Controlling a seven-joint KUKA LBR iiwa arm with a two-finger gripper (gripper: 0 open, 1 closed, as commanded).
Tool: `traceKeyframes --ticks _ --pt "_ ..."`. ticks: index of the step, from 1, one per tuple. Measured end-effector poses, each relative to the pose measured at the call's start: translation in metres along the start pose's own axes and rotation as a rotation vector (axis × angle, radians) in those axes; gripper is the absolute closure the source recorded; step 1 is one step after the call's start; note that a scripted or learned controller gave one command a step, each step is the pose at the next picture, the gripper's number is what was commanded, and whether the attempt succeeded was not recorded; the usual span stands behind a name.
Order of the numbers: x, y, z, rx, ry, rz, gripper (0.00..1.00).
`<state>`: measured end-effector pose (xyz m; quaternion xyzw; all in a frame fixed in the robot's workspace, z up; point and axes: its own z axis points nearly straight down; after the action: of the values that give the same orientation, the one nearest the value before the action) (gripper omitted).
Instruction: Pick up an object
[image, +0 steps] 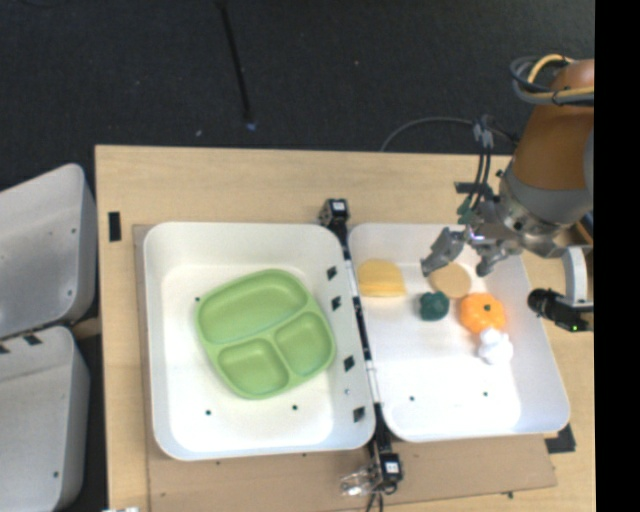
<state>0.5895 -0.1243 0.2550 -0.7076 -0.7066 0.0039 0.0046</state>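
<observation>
Hovering over the right white bin (530, 400) near its far edge, the two-finger gripper (462, 256) stands spread wide — nothing between its fingers. Below it lies a tan round disc (452, 281). Adjacent: yellow block (381, 279), dark green lump (433, 306), orange ball (482, 313), white piece (494, 348). The left white bin (170, 400) carries a green divided plastic tray (264, 332).

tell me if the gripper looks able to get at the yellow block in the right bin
Probably yes. The gripper hovers open just right of the yellow block, nothing lies on it, and the dark green ball sits apart from it.
</observation>
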Motion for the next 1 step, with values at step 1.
traceKeyframes --ticks 1 --pt "0.0002 0.002 -0.0071 -0.013 -0.001 -0.002 0.0"
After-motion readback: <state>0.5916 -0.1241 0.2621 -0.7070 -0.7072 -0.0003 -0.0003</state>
